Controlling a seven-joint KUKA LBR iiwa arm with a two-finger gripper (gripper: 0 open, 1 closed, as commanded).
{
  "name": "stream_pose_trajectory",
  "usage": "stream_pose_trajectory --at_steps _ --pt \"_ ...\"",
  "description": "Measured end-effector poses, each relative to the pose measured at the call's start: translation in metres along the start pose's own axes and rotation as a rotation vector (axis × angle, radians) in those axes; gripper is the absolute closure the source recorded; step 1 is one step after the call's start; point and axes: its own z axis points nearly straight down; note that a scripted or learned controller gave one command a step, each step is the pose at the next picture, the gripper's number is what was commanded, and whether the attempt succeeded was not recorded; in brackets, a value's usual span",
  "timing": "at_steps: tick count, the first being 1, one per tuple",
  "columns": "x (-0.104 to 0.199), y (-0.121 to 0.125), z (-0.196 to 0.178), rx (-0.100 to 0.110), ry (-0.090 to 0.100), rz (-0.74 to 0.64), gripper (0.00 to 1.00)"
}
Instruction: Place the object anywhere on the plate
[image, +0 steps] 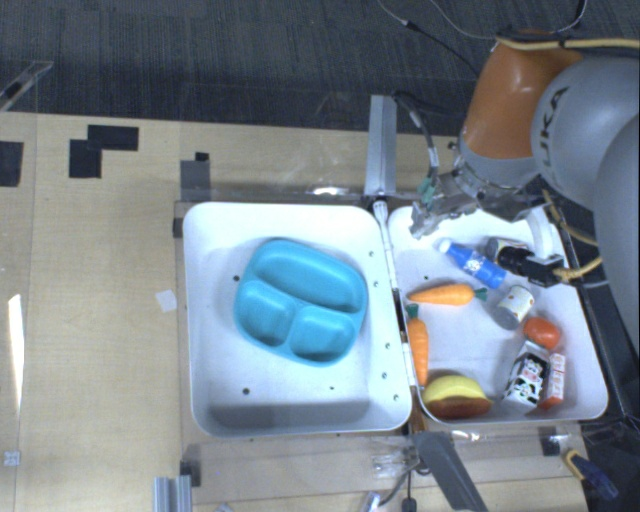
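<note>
The plate, blue with three compartments, lies in the left bin, well off to the view's left of my gripper and nearer the camera, across the wall where the two bins meet. It sits about mid-bin, nearer the far wall, with bare white floor all round it. I hang over the far left corner of the right bin, close to that shared wall. Whether my gripper is spread or pressed together I cannot tell, since the wrist above it hides too much. Nearest me, just to the view's right and a little toward the camera, lies a blue bottle with a white cap, slanting away from me. Past it, toward the camera, a carrot lies crosswise with its tip pointing at the shared wall. A second carrot lies lengthwise along that wall, nearer the camera again. To the right of the first carrot there is a grey cup tipped on its side, and an orange-red ball is just beyond it. Farthest from me, along the near wall, a yellow and red fruit rests in the near left corner. A black-and-white carton stands beside it, with a red packet touching its right side.
</note>
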Motion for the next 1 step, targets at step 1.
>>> stream_pose_trajectory --at_steps 1 --pt "0.0600 -0.0348 0.0193 0.001 0.002 0.016 1.00"
